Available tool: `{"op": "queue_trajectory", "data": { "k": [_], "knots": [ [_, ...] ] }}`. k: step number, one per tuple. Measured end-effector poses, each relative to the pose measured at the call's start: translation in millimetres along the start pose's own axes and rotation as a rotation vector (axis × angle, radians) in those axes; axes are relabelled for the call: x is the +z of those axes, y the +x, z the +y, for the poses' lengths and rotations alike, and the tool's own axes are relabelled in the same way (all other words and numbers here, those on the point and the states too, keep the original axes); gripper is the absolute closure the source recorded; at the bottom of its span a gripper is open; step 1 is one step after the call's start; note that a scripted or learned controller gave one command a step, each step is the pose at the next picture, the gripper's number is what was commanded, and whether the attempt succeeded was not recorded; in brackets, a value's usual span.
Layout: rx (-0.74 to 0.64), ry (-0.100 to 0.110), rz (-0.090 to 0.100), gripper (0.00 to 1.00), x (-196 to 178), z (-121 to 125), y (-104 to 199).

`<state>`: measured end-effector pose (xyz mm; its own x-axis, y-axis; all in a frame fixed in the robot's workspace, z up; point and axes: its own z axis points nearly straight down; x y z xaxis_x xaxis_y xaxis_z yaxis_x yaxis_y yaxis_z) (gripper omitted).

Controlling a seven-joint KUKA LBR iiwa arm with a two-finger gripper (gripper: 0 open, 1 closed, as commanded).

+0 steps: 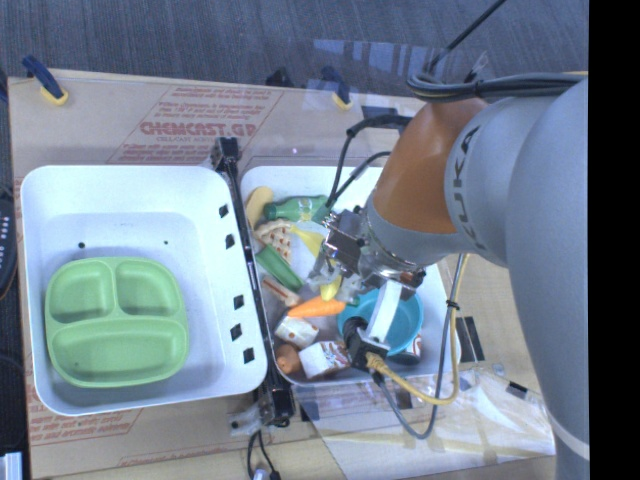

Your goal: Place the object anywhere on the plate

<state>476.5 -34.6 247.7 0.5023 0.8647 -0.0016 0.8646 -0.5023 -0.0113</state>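
Observation:
A green three-compartment plate (116, 320) lies in the left bin (60, 193) with nothing on it. The right bin (290, 176) holds a heap of toy food: a yellow banana (258, 203), a green bottle-like piece (292, 209), a green vegetable (278, 267), an orange carrot (318, 308), a blue bowl (402, 320) and a small white carton (318, 358). My gripper (334, 268) hangs low over the middle of this heap, just above the carrot. The wrist hides the fingertips.
A black divider with clips (240, 258) separates the two bins. Cables (430, 393) loop past the right bin's near edge. The grey and orange arm (470, 178) covers the right side of the right bin. Cardboard (190, 118) lies behind the bins.

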Motion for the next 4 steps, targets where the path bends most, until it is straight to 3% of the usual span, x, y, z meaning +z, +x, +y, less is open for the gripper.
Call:
{"op": "queue_trajectory", "data": {
  "k": [1, 2, 3, 4],
  "knots": [
    [0.387, -0.003, -0.001, 1.0, -20, 14, 14],
    [0.641, 0.005, -0.004, 1.0, 58, 52, 16],
    [0.824, 0.007, -0.006, 1.0, 40, 28, 12],
    [0.785, 0.007, 0.001, 1.0, 32, 18, -1]
  ]
}}
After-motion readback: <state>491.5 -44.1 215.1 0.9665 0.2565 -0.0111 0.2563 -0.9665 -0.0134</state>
